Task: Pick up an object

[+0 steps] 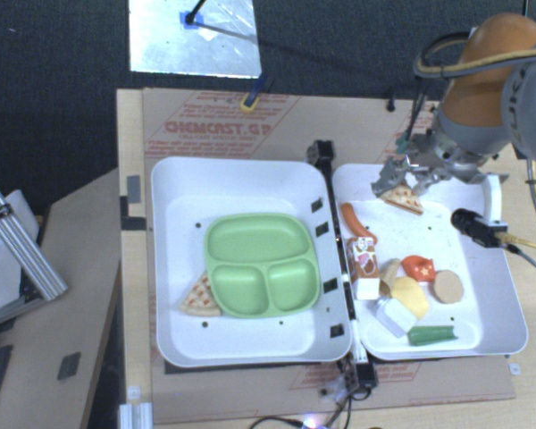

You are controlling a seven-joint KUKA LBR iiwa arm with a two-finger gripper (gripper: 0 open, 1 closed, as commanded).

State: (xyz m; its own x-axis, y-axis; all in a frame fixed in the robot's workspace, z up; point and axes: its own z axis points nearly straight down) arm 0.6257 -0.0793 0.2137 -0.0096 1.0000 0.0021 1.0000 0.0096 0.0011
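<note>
Camera view: bench sheet reads "CHEMCAST GP", possibly; other print blurred.

One fixed camera looks down at a slant on both white bins

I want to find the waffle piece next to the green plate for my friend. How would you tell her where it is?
Look in the left white bin, the one with the green divided plate in it. At the plate's lower left edge lies the waffle piece, a tan triangle with a grid pattern. The other toy foods sit in the right bin, including a similar wedge near the gripper.
</note>
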